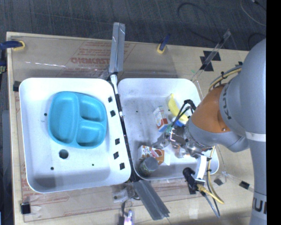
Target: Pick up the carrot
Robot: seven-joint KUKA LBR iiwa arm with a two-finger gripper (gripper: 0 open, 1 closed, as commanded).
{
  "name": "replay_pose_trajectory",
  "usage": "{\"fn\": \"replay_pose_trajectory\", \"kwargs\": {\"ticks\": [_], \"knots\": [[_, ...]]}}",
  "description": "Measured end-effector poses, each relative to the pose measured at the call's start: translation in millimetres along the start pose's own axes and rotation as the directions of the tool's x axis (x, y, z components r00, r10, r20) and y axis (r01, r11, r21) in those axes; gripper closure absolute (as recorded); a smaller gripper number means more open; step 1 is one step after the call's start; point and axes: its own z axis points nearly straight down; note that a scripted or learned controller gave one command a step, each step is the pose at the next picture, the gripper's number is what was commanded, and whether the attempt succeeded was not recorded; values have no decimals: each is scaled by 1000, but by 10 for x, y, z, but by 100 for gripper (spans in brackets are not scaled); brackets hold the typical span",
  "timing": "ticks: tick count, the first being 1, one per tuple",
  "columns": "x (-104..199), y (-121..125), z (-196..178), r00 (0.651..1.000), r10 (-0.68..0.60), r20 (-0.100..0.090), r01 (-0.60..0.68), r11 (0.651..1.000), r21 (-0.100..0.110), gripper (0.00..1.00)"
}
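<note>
A blue divided tray lies in the left bin. In the right bin, clutter sits near a small printed packet, its writing unreadable. The arm bends low, end effector among the clutter. The carrot cannot be made out.

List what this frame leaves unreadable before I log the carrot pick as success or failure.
- Tool: in the camera view the orange wrist band and grey arm cover it, so its state cannot be read.
- Carrot: no item in the right bin can be told as one; the small things by the wrist are too small and partly covered.
- Packet near the front wall: print too small to read.
- Blue tray in the left bin: fully shown.
</note>
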Motion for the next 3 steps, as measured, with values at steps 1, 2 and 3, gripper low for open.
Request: {"fn": "replay_pose_trajectory", "kwargs": {"ticks": [1, 2, 3], "knots": [[9, 9, -101, 1000, -6, 0, 6, 1000, -1, 100], [259, 555, -404, 988, 153, 1, -153, 988, 1, 100], [263, 553, -400, 988, 152, 1, -152, 988, 2, 0]]}}
